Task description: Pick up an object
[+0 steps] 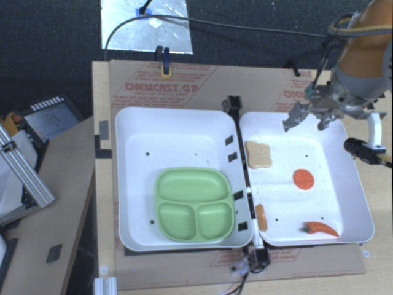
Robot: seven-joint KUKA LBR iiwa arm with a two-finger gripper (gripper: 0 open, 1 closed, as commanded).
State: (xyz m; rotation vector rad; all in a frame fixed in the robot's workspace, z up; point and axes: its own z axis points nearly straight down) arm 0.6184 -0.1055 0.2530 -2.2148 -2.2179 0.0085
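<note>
Hovering over the upper right of the frame, the tool (305, 117) hangs with its fingers spread and nothing between them, above the right bin (353, 183). That bin holds a bread slice (258, 155), a red disc (303, 179), a carrot (320, 228) and a small orange stick (261, 217). A green divided plate (194, 203) sits in the left bin (141, 165). Red "CHEMCAST GP" lettering (161, 86) repeats across the brown sheet on the bench.

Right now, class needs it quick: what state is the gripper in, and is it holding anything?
Gripper: open, holding nothing, above the far edge of the right bin.
</note>
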